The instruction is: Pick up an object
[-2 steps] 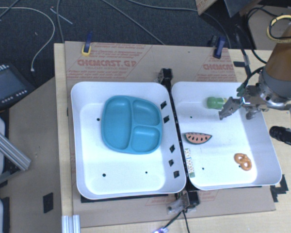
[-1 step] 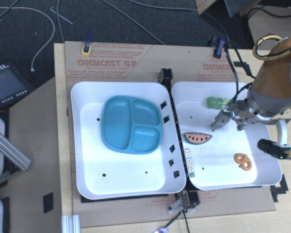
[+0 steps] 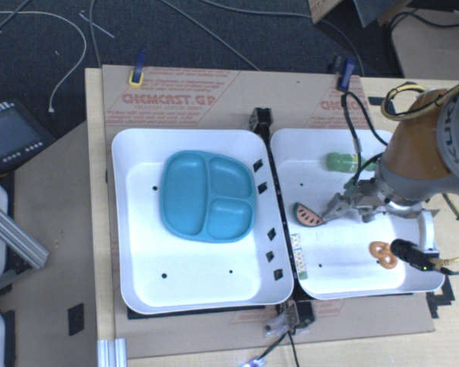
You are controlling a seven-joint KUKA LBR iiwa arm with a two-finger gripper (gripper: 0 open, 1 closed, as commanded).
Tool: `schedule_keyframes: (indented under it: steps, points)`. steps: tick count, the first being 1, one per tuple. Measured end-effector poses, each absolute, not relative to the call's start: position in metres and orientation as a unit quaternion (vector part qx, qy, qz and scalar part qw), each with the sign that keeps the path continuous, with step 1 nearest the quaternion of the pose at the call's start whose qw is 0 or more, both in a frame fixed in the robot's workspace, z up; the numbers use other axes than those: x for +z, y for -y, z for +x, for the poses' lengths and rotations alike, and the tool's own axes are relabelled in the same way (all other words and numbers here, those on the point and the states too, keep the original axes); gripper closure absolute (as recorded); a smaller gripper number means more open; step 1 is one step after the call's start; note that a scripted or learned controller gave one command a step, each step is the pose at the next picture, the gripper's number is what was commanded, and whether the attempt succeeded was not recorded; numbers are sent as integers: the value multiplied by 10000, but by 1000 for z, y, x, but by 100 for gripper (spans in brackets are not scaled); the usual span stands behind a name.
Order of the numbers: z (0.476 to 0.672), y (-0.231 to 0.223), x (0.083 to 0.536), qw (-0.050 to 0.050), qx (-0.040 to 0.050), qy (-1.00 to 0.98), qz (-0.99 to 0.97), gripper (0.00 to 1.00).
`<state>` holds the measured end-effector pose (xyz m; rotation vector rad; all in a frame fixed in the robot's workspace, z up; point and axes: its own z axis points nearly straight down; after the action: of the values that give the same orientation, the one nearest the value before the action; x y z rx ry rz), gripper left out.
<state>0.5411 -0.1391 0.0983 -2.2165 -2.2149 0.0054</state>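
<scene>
In the right bin (image 3: 321, 281) three small things lie apart from one another. A brown, wedge-shaped piece with dark stripes (image 3: 308, 215) sits near the bin's left wall, about halfway down. A pale green object (image 3: 341, 161) lies toward the far side, partly crossed by a black cable. An orange, pretzel-like piece (image 3: 382, 253) rests near the front right corner.

The end effector (image 3: 352, 202) hangs low over the middle of this bin, between the green object and the pretzel-like piece, its metal tips pointing left toward the striped wedge and close beside it. Nothing shows between its fingers; from here I cannot tell how far apart they stand. Behind it the grey wrist and orange band (image 3: 413, 147) of the arm come in from the right.

The left bin (image 3: 138, 266) holds a blue divided plate (image 3: 208, 195) with three compartments, lying flat near its centre. Both bins sit on a cardboard sheet (image 3: 183, 90) on the bench.
</scene>
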Motion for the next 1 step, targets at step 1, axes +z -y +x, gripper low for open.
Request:
schedule_keyframes:
  steps: [1]
  points:
    - [544, 139, 113, 4, -9, 7068, -7074, 100]
